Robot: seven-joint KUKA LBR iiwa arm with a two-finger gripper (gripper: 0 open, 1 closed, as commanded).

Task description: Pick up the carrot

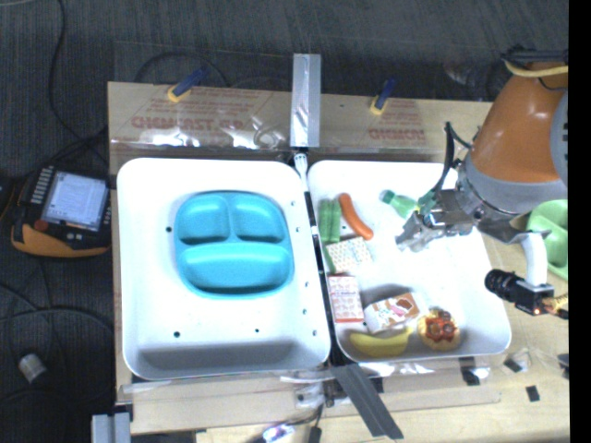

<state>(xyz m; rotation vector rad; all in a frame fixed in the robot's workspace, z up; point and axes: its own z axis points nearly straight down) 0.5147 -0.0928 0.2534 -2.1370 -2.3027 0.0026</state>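
**Gripper low in the right bin, carrot lying apart from it**

Nearest the front edge of the right bin (pixel 499 335), a banana (pixel 379 342) lies along the wall with a round pastry (pixel 439 329) just beside it on the right. Behind them sits a small pink-and-white packet (pixel 391 311), and against the divider a red-printed card (pixel 343 297). A little further back, another printed packet (pixel 349 253) lies tilted.

In the left bin (pixel 138 340) a blue divided plate (pixel 231 245) sits by itself in the middle.

Further back in the right bin, the carrot (pixel 355 217) lies at a slant, just beside a green cucumber (pixel 327 222) that runs along the divider. Nothing grips the carrot. The gripper (pixel 420 232) hangs low to its right, well apart from it, and I cannot tell how it stands. A green bottle-like item (pixel 399 200) lies just behind the gripper, and the orange-banded arm (pixel 517 141) rises away to the right.
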